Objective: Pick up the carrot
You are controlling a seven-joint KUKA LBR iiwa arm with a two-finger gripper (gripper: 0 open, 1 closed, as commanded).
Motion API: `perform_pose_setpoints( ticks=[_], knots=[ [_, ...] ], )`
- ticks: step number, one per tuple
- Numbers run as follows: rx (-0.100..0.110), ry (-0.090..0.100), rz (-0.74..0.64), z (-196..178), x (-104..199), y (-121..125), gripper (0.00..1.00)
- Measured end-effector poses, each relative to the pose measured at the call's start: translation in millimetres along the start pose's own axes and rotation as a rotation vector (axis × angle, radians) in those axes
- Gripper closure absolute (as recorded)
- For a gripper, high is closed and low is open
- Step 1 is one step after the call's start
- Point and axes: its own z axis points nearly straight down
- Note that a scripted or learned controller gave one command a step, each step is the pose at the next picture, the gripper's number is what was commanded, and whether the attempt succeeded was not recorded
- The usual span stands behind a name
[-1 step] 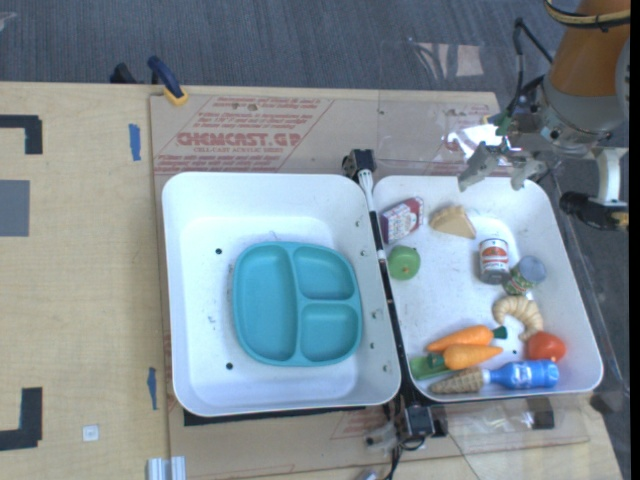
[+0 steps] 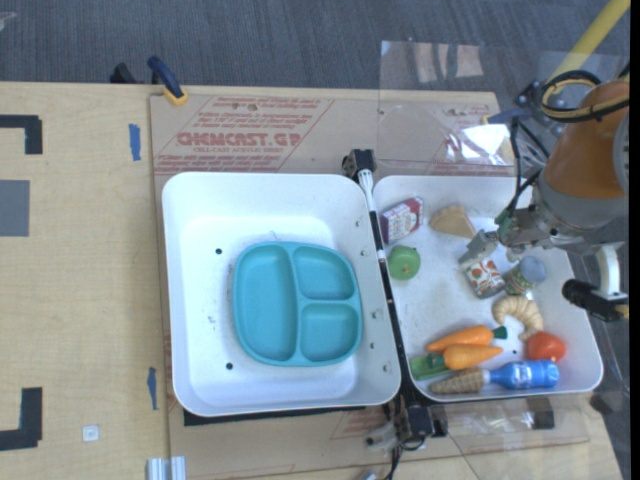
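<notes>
One fixed camera looks down on me from above the counter [image 2: 70, 268], at a slant and from some distance. It takes in both bins: the left bin [image 2: 190, 208] sits near the middle, the right bin [image 2: 585, 368] toward the right edge. My arm [image 2: 590, 158] enters from the right.

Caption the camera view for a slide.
Grey arm's gripper hovers above the right white bin, away from the orange toy carrot.
</notes>
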Motion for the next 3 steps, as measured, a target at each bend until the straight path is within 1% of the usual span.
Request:
perform_pose_setpoints(
  ticks=[1,2,3],
  knots=[
    [-0.012,-0.004,-0.349,33.4,34.3,-46.6,0.00],
    [-0.023,-0.009,-0.292,34.3,49.1,-95.1,0.00],
    [-0.032,-0.013,-0.290,22.4,48.3,-92.2,1.00]
  ],
)
